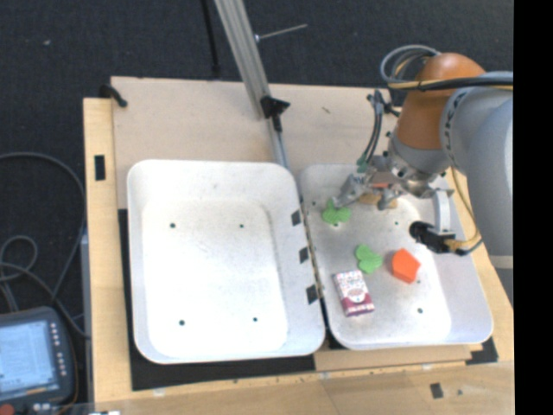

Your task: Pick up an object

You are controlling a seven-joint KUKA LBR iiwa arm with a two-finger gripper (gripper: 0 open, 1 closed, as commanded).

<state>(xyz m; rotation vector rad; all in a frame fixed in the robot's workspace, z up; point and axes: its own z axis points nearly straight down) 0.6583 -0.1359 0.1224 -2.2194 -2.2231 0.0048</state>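
A: Arm position at this frame?

B: Grey arm with orange band enters from the right and reaches over the right-hand shallow white bin (467,318). Two-finger gripper (344,199) sits low over that bin's upper left part, pointing toward the divider between bins.

A: Jaw state?

B: Cannot tell. The finger ends are small and blurred against the white floor; the gap between them is not readable.

A: Anything at the fingertips?

B: A flat green piece of soft-looking material (336,214) lies on the bin floor just beside the tip, possibly touching. Whether it sits between the fingers cannot be made out, so no hold logged.

A: Other contents of that bin?

B: Second small green lump (369,258) near the centre. Orange block (404,266) just to its right, close but apart. Small maroon-and-white printed carton (353,293) lying flat below the green lump, nearer the left wall.

A: Left side?

B: Left-hand shallow white bin (216,258) shows bare floor with a few dark dots. An aluminium strut (246,50) rises at a slant behind the bins
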